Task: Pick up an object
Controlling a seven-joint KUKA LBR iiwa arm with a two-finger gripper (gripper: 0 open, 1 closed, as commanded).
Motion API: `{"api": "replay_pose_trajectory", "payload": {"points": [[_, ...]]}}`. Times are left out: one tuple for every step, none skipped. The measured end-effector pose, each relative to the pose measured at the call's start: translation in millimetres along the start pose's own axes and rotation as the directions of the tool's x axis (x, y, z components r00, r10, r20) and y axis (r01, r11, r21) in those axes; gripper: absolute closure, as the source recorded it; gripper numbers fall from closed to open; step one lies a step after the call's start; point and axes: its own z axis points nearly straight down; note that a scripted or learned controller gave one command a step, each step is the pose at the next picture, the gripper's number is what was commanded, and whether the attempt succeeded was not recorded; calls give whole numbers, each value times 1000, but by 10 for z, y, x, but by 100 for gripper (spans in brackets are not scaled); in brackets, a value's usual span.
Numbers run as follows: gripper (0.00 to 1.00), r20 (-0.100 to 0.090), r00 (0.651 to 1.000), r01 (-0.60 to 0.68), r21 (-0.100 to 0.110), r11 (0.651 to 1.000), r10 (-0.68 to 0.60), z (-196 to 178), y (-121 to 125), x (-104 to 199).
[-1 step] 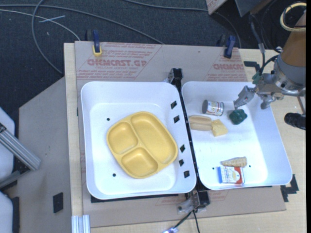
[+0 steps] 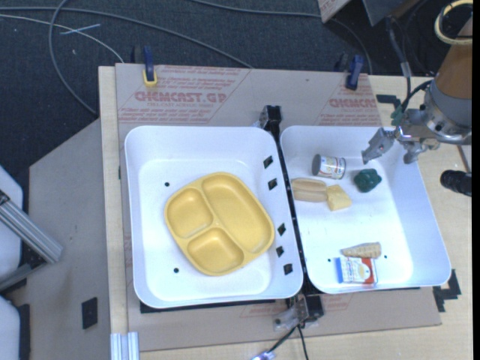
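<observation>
1. The arm (image 2: 450, 88) reaches in from the right over the upper corner of the right bin (image 2: 420, 223), its orange band above the wrist.
2. The pincer (image 2: 396, 148) hangs above the bin's upper right part with its two fingers spread and nothing between them; one finger (image 2: 377, 145) points toward the small can.
3. In the right bin, a can (image 2: 330, 166) lies on its side near the top, with a dark green lump (image 2: 367, 179) just beside it to the right, just below the pincer.
4. Below the can lies a pale tan piece (image 2: 309, 190) touching a yellow block (image 2: 339, 199).
5. Near the bin's lower edge, a tan wedge (image 2: 361, 250) rests against the top of a small red, white and blue pack (image 2: 354, 271).
6. The left bin (image 2: 150, 201) holds a yellow divided plate (image 2: 218, 222), lying flat and turned at a slant.
7. Both bins sit side by side on a brown board (image 2: 195, 88) on the bench, clamped at the top by blue clips (image 2: 149, 66).
</observation>
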Motion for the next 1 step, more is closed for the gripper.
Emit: {"api": "replay_pose_trajectory", "payload": {"points": [[0,-1,1000,-1,2,1000,1,427,-60,-17]]}}
